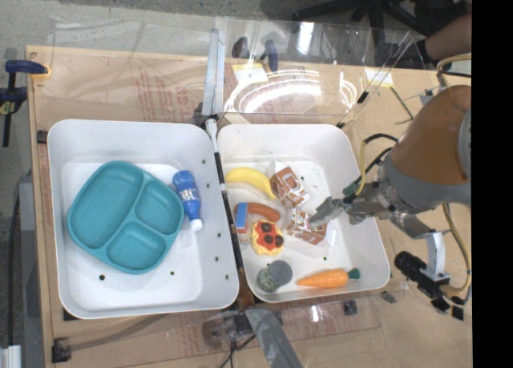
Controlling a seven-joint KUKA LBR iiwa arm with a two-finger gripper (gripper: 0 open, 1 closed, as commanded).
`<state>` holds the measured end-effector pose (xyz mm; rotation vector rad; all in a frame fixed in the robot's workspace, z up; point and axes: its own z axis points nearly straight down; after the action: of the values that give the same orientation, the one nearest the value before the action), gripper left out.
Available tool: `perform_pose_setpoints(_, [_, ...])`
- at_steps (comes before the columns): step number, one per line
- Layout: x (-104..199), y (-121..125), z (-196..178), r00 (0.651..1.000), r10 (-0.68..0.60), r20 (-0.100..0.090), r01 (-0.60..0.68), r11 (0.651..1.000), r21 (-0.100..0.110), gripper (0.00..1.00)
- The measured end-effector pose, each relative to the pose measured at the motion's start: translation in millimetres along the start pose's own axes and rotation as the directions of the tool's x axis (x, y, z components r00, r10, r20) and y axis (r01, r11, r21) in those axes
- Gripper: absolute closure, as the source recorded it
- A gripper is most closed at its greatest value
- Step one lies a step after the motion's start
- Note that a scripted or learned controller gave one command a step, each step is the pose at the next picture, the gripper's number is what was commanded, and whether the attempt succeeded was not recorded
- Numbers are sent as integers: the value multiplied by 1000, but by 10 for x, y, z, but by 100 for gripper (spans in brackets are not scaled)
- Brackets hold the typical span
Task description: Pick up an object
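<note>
Two bins | claw (321, 212) low over right bin (365, 198) clutter | claw state: cannot tell | arm (429, 158) cut off right

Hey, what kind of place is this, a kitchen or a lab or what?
Most likely a robotics lab bench, not a kitchen. Two white bins sit on a plywood bench, toy food like a banana and carrot fills one, and a robot arm reaches in.
</note>
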<state>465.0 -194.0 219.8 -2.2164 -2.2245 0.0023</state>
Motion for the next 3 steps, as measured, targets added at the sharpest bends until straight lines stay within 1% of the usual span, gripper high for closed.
perform_pose_setpoints(1, [367,602,1249,994,-109,1,109,994,-1,0])
perform_pose_setpoints(2, [348,598,1143,994,-109,2,109,994,0,100])
perform_pose_setpoints(3, [348,599,1143,994,-109,2,109,994,0,0])
